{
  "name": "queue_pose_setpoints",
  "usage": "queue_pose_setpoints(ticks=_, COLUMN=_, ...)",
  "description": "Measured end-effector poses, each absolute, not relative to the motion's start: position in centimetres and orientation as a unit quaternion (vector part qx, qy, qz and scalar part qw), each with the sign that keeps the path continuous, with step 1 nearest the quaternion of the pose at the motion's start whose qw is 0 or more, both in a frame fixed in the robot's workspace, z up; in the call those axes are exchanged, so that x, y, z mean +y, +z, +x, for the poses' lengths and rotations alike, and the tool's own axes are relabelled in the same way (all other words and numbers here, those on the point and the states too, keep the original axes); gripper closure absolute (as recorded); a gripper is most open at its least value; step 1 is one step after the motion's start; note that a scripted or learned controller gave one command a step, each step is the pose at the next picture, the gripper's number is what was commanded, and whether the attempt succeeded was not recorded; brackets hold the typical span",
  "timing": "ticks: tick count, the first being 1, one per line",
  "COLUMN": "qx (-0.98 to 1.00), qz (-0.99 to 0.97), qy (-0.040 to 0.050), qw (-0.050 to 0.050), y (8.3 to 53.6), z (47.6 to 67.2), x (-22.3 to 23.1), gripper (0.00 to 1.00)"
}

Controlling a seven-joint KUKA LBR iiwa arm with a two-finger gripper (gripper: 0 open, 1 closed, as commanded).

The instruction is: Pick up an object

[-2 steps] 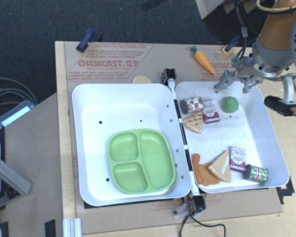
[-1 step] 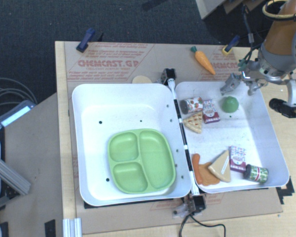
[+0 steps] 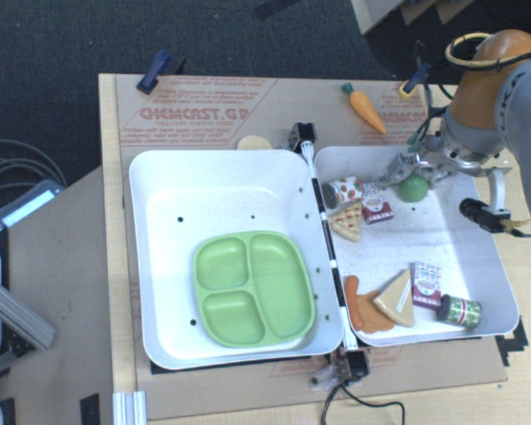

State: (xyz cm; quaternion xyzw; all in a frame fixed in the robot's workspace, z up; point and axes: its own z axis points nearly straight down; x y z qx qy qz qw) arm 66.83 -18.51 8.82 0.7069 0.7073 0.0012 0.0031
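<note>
A: What lies beneath it all?

B: A counter (image 3: 195, 113) topped with brown printed cardboard, on dark carpet. Two smooth, shallow white bins sit side by side on it. The left bin (image 3: 159, 193) carries a matte green plate (image 3: 252, 288) with rounded corners and three compartments.

A: And the right bin (image 3: 487, 255)?

B: A round green ball (image 3: 413, 189) at its far end, small red-and-white packets (image 3: 361, 198), a waffle-patterned wedge (image 3: 346, 226), a tan cheese-like wedge (image 3: 396, 298), a flat orange piece (image 3: 363, 308) and a small can (image 3: 460, 311) on its side.

A: The gripper (image 3: 409, 172)?

B: Metallic, directly over the ball; whether its fingers are spread or closed on it, I cannot tell. A toy carrot (image 3: 366, 108) lies on the cardboard beyond.
</note>
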Motion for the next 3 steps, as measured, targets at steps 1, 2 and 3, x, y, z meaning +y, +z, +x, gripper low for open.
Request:
queue_pose_setpoints(ticks=1, qx=0.707, qz=0.707, qy=0.0006, qw=0.002, y=9.6, z=66.8, x=-18.4, gripper=1.00)
queue_pose_setpoints(ticks=2, qx=0.707, qz=0.707, qy=0.0001, qw=0.000, y=13.9, z=62.0, x=-14.6, gripper=1.00)
queue_pose_setpoints(ticks=3, qx=0.708, qz=0.706, qy=0.0014, qw=0.001, y=18.6, z=66.7, x=-7.9, gripper=1.00)
